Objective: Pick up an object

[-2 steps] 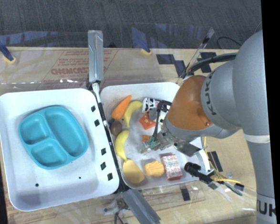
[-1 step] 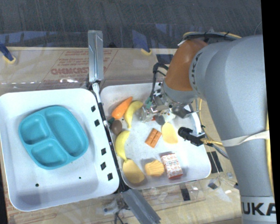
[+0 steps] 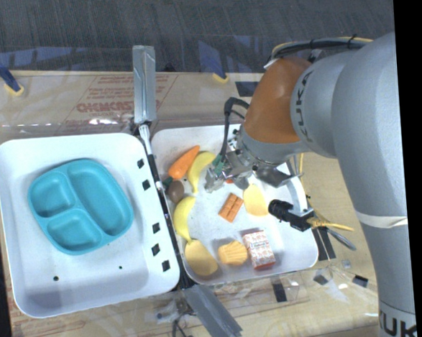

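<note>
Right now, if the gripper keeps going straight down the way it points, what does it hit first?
Probably the yellow banana-like piece: the gripper points down right beside it, near the carrot. Depth is unclear from this slant; it could land on the right bin floor instead.

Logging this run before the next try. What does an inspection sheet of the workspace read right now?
Surface: bench with two white bins side by side.
Job's things: right bin holds a carrot, bananas, an orange block, a small box and yellow pieces.
Clutter: left bin holds a blue tray.
Grippers: hand low over the right bin by the bananas; grip unclear.
Cables: black cable along the wrist.
Surroundings: dark floor.
</note>
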Robot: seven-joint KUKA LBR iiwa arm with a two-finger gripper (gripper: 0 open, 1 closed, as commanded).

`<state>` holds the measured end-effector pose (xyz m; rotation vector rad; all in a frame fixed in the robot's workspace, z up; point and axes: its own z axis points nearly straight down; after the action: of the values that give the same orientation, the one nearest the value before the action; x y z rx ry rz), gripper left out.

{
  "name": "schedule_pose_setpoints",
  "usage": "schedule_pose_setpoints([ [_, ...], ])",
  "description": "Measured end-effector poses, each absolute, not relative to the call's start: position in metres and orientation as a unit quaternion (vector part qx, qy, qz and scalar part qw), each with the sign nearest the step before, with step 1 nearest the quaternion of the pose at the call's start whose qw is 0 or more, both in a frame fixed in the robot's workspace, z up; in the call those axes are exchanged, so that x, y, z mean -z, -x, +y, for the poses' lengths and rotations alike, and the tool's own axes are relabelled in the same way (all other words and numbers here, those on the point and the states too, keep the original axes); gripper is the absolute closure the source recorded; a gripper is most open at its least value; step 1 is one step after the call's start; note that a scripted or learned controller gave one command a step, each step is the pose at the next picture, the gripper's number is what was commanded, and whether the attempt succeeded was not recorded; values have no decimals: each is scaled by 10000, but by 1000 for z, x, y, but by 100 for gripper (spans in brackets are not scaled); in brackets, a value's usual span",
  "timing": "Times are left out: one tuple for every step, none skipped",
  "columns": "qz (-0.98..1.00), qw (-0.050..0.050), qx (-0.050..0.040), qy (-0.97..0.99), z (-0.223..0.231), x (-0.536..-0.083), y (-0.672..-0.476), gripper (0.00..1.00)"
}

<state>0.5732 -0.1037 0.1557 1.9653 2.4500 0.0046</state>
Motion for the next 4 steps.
schedule_pose_setpoints([
  [7978,-33,13,-6029,-142,-93,-509,0],
  [7187,-8,7,-6954,-137,-91,-574,0],
  [8020,17,-5,-5973,-133,-153,-629,0],
  [7803,-22,5,-6255,-150,-96,-587,0],
])
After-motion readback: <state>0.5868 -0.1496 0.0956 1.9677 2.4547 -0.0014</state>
